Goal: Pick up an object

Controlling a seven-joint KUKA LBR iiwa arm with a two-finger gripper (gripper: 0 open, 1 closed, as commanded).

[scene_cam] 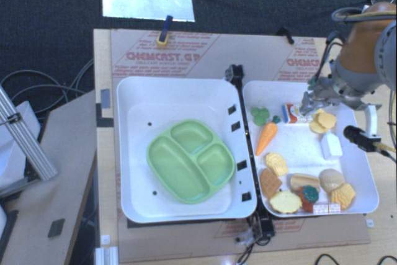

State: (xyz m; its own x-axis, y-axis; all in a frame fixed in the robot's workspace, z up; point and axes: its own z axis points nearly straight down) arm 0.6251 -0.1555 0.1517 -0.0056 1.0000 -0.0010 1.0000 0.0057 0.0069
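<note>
Toy food pile (304, 186) sits at the right bin's (366, 195) near edge, carrot (267, 136) further back. The hand (308, 103) hovers over the far side, can't tell its grip.

One camera covers this, fixed high above the bench (205, 46) and tilted down at a slant, so the far edge sits toward the top of the picture and the near edge at the bottom. It takes in both white bins whole, the left bin (133, 133) and the right bin (366, 189), from a moderate height. Dark floor shows beyond, and the arm (366, 53) enters from the right.
</note>
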